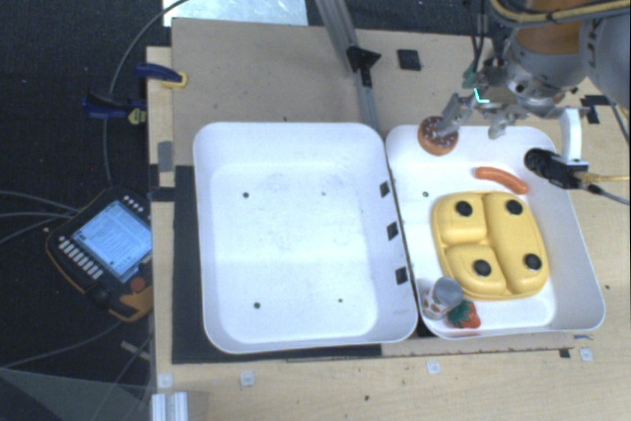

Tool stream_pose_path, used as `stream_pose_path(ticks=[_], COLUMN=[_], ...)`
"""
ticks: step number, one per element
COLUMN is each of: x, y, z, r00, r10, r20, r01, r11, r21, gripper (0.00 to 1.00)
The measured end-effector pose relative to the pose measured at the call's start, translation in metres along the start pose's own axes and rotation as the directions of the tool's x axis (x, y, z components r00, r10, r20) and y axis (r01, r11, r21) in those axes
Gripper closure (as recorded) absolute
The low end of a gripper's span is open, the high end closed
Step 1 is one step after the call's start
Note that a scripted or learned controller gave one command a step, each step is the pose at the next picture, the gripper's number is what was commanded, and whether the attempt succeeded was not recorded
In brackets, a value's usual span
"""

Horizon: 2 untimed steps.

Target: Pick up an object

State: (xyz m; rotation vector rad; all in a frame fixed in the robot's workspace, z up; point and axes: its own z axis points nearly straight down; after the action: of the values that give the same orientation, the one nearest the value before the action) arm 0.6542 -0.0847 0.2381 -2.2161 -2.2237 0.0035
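The tool point(475, 120) hangs over the right bin's point(592, 286) far rim, metal fingers spread, gripping nothing. A round brown donut point(437, 135) touches its left finger. Nearer lie a glossy orange sausage point(501, 177) and a yellow plastic tray point(489, 245).

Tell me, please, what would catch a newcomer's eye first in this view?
Probably the large yellow plastic compartment tray lying in the right white bin, with a slim orange sausage-shaped toy just above it. Next, the grey arm's gripper hanging over that bin's top edge beside a small round brown doughnut-like toy.
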Motion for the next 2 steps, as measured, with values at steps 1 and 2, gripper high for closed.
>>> stream_pose_path(ticks=[1,2], x=[0.000,-0.005], y=[0.001,-0.005], z=[-0.003,0.043], r00=[1.000,1.000], r10=[-0.001,0.002], r20=[0.000,0.001], r01=[0.001,-0.002], r11=[1.000,1.000], r21=[-0.005,-0.003], gripper=[0.00,0.00])
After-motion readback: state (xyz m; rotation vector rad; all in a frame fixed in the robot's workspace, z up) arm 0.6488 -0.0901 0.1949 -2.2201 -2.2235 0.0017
